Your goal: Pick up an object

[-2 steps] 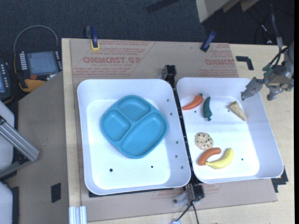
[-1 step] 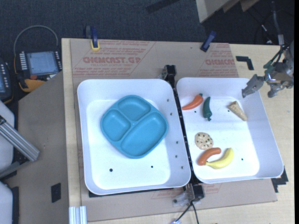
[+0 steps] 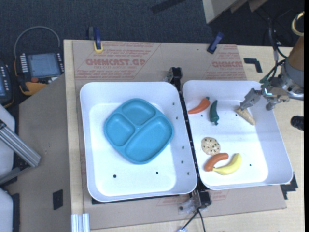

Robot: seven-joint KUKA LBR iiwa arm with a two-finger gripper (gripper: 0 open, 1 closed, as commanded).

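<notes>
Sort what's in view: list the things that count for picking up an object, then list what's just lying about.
For the job: gripper; wedge-shaped tan piece just below it; orange pepper; green pepper; cookie; sausage; banana; right bin.

Lying about: blue divided plate; left bin; handheld screen.

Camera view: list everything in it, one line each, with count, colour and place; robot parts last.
Left bin: one, white, left half of bench.
Right bin: one, white, beside it.
Divided plate: one, blue, middle of left bin.
Orange pepper: one, upper left of right bin.
Green pepper: one, dark green, just right of the orange one.
Wedge: one, tan, upper right of right bin.
Cookie: one, speckled tan, lower left of right bin.
Sausage: one, orange-red, below the cookie.
Banana: one, yellow, against the sausage.
Gripper: one, grey, above the wedge.
</notes>
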